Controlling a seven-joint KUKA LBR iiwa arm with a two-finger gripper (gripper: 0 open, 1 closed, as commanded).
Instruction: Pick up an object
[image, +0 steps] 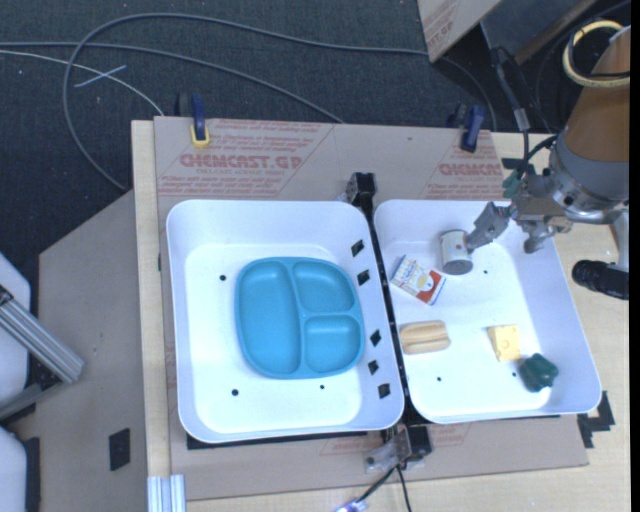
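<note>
The bench (300, 150) carries two white bins side by side. The left bin (200, 300) holds a blue plate (298, 317) with three compartments, lying flat in the middle of the bin.

The right bin (560, 310) holds several small things. A silver cup (455, 253) lies on its side near the far edge of this bin. Just beside it, toward the divider, is a small white and red carton (417, 280). A tan block (424, 338) (it looks like wood or bread) lies nearer to the front edge, close to the divider. A yellow cube (506, 342) lies toward the right edge, and a dark green lump (538, 372) lies near the front right corner, just beside the cube.

The arm (600, 130) comes in over the far right corner of the right bin. The claw (512, 228) hangs there above the bin, close to the cup. Its two fingers (489, 225) stand apart, and nothing is between them.
</note>
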